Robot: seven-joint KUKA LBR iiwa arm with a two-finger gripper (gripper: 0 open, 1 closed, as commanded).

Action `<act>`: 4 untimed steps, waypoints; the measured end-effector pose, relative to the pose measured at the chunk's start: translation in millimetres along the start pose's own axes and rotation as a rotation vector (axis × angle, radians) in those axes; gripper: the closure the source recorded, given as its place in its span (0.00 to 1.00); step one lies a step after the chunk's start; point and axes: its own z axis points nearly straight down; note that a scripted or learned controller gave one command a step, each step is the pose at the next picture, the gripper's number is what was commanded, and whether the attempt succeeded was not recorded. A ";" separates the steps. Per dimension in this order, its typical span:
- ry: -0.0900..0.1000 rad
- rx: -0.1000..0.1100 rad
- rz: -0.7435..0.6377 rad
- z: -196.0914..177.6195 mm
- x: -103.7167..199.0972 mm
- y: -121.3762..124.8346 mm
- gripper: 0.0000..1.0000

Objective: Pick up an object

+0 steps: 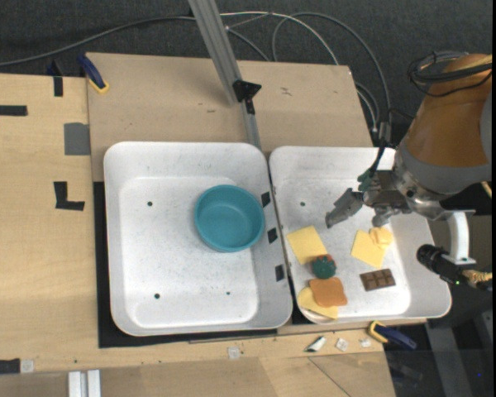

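Here, from the overhead camera, we see the gripper [360, 208] with its fingers spread apart, holding nothing, just above the yellow wedge [369, 247] in the right bin [314, 164]. We judge the wedge light and stiff; pinching its flat sides should work.

Left bin [132, 222] roomy bar bowl [228, 217]; food crowds right bin's [314, 168] front.
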 end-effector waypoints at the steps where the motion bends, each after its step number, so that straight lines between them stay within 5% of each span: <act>1: 0.000 0.000 0.000 0.0 -0.1 0.0 0.00; 4: 0.001 0.008 0.001 162.2 0.1 -4.6 0.00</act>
